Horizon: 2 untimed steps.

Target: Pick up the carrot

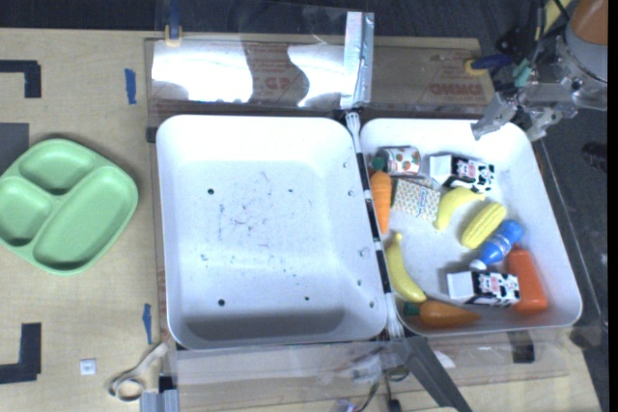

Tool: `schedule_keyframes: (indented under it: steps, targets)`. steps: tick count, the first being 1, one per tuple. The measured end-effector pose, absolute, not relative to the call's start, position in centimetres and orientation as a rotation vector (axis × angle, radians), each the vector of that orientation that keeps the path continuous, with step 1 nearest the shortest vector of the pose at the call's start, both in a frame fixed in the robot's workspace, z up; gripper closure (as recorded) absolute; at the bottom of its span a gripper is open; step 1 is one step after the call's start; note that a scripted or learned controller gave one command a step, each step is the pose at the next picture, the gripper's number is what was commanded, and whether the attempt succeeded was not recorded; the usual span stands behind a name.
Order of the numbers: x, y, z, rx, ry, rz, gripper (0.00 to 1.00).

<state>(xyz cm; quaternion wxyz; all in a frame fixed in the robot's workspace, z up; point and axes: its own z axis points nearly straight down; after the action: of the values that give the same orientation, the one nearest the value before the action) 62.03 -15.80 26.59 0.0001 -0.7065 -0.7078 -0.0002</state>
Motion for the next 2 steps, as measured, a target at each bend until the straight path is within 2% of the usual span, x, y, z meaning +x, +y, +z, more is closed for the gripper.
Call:
schedule_keyframes:
  steps: [1,2]
  targets:
    - [62.0,-15.8,26.6,-2.219,-2.223,-0.001,0.0]
    - [61.4,-15.9,30.2,-2.325,-2.118,-0.002,0.0]
